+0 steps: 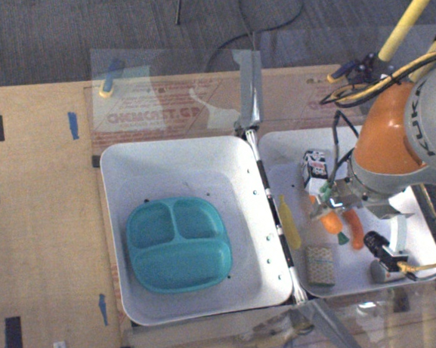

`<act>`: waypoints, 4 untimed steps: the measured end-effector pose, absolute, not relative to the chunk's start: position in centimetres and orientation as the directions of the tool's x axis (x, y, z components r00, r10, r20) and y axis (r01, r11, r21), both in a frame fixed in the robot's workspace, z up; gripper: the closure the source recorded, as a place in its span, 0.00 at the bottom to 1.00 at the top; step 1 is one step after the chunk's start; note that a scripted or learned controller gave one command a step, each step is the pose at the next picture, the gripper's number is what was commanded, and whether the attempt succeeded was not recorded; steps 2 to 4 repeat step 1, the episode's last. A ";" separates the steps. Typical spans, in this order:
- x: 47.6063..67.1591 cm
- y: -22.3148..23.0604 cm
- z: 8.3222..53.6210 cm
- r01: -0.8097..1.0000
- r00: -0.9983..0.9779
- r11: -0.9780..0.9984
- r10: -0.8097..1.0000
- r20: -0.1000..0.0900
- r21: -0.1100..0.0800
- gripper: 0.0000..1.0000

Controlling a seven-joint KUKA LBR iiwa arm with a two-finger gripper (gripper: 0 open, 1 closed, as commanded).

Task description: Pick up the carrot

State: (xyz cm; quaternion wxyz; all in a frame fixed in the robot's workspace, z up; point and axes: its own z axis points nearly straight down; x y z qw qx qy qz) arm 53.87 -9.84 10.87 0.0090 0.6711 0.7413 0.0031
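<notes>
From the overhead camera view, the grey arm with the orange band (385,136) was reaching in from the right and sat over the right-hand shallow white bin (292,151), with its two-finger gripper (334,199) hanging low near the middle of that bin. The small orange plastic carrot (331,222) lay on the bin floor just below and a touch left of the gripper in the picture, so basically right under the tool; its long axis ran slantwise, roughly upper left to lower right. Whether the gripper had anything was honestly not readable from this angle (the wrist body covered the business end), so I couldn't tell. A second longer orange-red piece (353,229) lay just beside the carrot on the right, nearly parallel, which looked like the likeliest thing to get nudged. A yellow banana-shaped toy (288,222) lay along the bin's left wall, well clear. The teal divided plate (178,243) sat in the left-hand white bin (127,170), out of play.
</notes>
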 end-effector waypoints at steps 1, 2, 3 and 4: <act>57.9 -1.4 18.5 0.991 -0.134 0.134 0.991 0.000 0.000 1.00; 57.9 -1.4 18.5 0.991 -0.134 0.134 0.991 0.000 0.000 1.00; 57.9 -1.4 18.5 0.991 -0.134 0.134 0.991 0.000 0.000 1.00; 57.9 -1.4 18.5 0.991 -0.134 0.134 0.991 0.000 0.000 1.00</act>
